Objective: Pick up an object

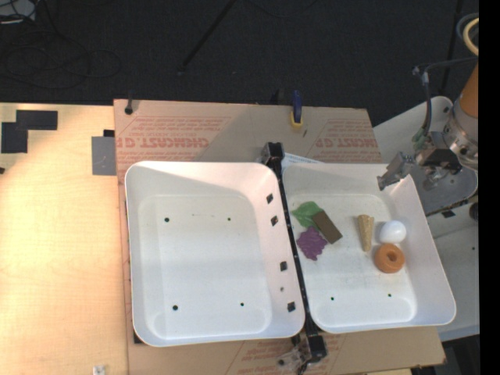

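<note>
My hand (pixel 398 170) hung over the right bin's (pixel 426 307) far right corner; I could not tell its state. An orange ring (pixel 389 258) lay beside a white ball (pixel 391 231).

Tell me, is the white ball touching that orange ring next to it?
Cannot tell. In the camera view the white ball sits just above the orange ring in the right bin, their edges meeting with no plain gap, but the slanted angle could hide one.
</note>
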Robot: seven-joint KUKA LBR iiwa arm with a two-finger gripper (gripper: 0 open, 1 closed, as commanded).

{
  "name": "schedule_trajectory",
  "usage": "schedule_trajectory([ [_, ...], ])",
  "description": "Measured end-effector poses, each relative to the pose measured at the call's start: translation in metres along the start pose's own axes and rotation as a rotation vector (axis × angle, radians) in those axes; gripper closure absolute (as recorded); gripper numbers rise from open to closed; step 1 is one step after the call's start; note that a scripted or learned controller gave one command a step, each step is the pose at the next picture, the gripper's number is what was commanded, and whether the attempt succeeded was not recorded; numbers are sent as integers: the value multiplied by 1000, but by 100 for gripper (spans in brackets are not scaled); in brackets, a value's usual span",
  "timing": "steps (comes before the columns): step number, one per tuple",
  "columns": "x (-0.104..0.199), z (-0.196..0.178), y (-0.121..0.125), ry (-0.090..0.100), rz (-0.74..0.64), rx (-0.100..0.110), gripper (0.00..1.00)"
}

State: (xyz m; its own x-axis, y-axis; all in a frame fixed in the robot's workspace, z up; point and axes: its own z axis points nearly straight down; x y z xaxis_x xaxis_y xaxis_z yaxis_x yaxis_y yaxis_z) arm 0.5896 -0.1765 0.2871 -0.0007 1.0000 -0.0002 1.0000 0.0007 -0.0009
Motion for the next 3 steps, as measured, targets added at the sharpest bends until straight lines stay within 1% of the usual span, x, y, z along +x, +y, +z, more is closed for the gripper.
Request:
schedule_trajectory([
  [1,-18,145,-1,1,0,6,0],
  [2,42,200,7,0,-2,0,0],
  [3,40,185,9,1,2,-7,100],
])
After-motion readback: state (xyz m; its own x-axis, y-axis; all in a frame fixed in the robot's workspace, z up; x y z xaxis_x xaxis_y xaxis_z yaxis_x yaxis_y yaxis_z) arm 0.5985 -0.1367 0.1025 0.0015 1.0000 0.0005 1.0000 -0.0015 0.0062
